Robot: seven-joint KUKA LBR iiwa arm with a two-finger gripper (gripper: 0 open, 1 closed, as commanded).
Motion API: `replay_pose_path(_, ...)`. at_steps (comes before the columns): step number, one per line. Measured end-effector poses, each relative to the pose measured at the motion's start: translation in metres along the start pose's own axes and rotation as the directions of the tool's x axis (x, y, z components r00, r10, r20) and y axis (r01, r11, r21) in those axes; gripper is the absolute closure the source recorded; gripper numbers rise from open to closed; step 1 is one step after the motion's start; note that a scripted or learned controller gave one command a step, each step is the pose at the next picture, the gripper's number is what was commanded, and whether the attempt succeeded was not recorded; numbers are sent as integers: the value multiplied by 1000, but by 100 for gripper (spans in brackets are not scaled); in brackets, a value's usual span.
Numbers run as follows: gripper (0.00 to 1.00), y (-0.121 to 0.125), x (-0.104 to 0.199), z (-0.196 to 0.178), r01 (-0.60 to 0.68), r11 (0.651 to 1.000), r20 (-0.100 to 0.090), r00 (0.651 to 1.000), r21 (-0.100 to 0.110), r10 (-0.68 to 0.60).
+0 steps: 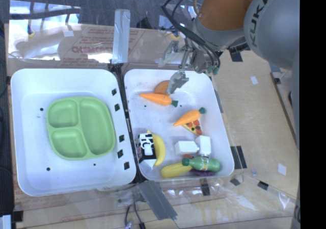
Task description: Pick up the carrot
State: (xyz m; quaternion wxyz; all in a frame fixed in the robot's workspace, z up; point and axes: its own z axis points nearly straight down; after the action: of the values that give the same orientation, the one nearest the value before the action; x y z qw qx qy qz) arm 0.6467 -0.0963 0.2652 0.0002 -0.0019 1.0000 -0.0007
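Note:
An orange carrot (157,99) with a small green stem end lies on its side in the upper part of the right bin (219,121). My gripper (177,81) hangs just above and to the right of it, over the bin's back edge. A brown rounded item (162,86) sits right beside the gripper's tip and touches the carrot's upper side. Nothing shows held in the gripper.
An orange wedge with a green tip (189,119) lies mid-bin. Toward the front are a banana (160,149), a black and white item (146,146), two white blocks (186,147), a yellow piece (175,170) and a green bottle (205,164). The left bin holds a green divided plate (80,127).

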Motion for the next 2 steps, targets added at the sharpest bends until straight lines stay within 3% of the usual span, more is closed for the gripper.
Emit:
replay_pose_path(1, 0, -33, 20, 82, -64, 998, -5, 998, -1, 64)
replay_pose_path(2, 0, -24, 6, 178, 41, 999, -8, 999, -4, -41)
